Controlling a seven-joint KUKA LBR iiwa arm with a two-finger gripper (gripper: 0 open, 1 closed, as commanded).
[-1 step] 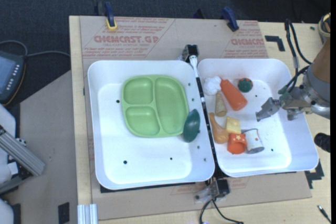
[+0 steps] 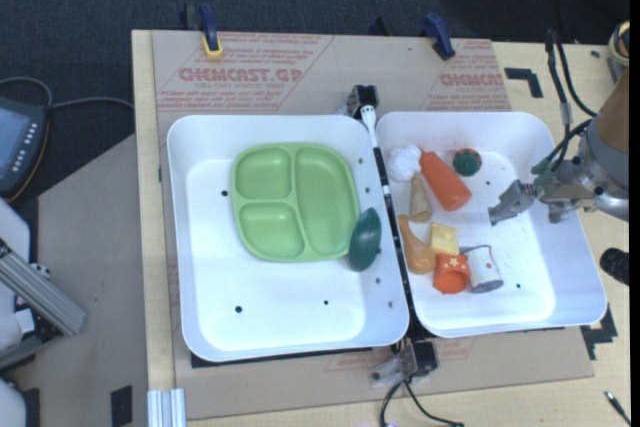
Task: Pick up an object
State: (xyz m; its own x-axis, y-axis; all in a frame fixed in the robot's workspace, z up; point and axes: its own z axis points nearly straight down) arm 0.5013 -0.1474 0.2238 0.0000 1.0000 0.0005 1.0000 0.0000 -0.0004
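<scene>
My gripper (image 2: 507, 203) reaches in from the right and hangs over the right bin (image 2: 530, 300), its grey fingers pointing left with nothing seen between them. To its left lie an orange bottle-shaped toy (image 2: 444, 181), a dark green round piece (image 2: 466, 160), a white fluffy ball (image 2: 404, 161), a tan cone (image 2: 419, 203), a yellow block (image 2: 443, 238), an orange carrot-like piece (image 2: 417, 255), a red-orange piece (image 2: 450, 273) and a small grey-and-white can (image 2: 485, 269).
The left bin (image 2: 270, 315) holds a light green divided plate (image 2: 295, 202) and a dark green oval object (image 2: 365, 240) leaning at the plate's right edge. Cables run along the bench's right side. Blue clamps hold the board at the back.
</scene>
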